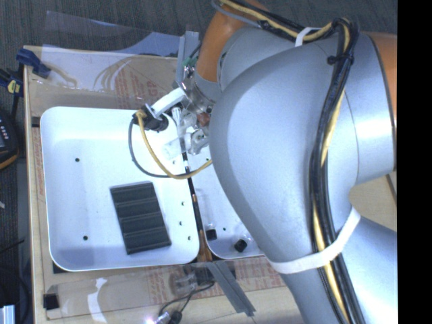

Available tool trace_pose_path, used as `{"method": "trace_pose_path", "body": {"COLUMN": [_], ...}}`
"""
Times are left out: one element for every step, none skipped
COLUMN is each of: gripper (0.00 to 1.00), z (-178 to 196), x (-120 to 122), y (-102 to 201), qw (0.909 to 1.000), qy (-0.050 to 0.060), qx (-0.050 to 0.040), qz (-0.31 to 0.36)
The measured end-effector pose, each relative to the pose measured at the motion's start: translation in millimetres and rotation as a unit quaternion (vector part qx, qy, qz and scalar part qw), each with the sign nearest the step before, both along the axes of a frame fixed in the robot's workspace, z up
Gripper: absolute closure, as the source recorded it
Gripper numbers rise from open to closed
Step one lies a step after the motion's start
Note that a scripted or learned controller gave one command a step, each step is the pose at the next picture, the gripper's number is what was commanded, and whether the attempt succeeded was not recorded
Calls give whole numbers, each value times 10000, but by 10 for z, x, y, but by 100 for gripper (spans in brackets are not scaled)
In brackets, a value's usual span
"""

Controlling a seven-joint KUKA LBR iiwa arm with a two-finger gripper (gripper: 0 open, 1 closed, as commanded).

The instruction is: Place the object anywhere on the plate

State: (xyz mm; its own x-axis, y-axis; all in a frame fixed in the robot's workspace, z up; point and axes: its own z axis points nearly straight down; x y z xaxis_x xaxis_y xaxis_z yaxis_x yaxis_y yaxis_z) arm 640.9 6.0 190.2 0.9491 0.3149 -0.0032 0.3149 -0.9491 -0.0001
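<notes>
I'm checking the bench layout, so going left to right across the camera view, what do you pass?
Left white bin's rim → dark ribbed plate lying in that bin → gripper at the seam between the bins → grey arm over the right bin.

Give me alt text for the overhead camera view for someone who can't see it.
A large grey robot arm reaches in from the right, covering most of the right white bin, its gripper near the divide between the bins. The left white bin holds a dark ribbed rectangular plate lying flat.
</notes>
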Motion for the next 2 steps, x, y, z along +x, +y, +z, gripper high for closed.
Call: {"method": "trace_pose_path", "body": {"gripper": [100, 100], "z": [3, 9], "x": [-644, 2], "y": [-557, -183], "qw": [9841, 9984], "qy": [20, -14], "qx": [28, 0], "qz": [1778, -566]}}
